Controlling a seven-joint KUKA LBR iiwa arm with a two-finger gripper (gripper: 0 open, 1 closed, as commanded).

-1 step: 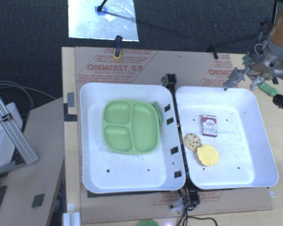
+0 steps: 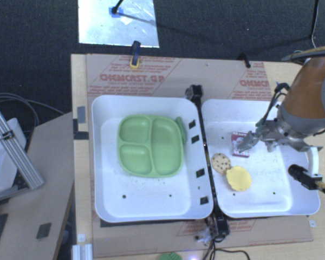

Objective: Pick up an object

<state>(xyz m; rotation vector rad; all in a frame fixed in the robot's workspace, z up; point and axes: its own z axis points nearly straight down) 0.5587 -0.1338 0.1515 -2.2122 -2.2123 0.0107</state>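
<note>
In the right bin [image 2: 271, 202] lie three things. A small pink and white packet [image 2: 239, 144] rests near the middle, a brown speckled cookie [image 2: 221, 162] sits by the left wall, and a yellow round piece [image 2: 239, 178] lies just below and to the right of the cookie. My gripper [image 2: 251, 140] hangs low over the right bin, its tip right at the packet's right edge. Whether it touches the packet is unclear. The grey and orange arm [image 2: 314, 96] comes in from the right.
The left bin [image 2: 105, 199] holds a green divided plate [image 2: 150, 145]. A black divider with clips [image 2: 201, 145] runs between the two bins. The bins sit on a cardboard sheet [image 2: 151, 75], and a yellow clamp [image 2: 135, 61] stands at its far edge.
</note>
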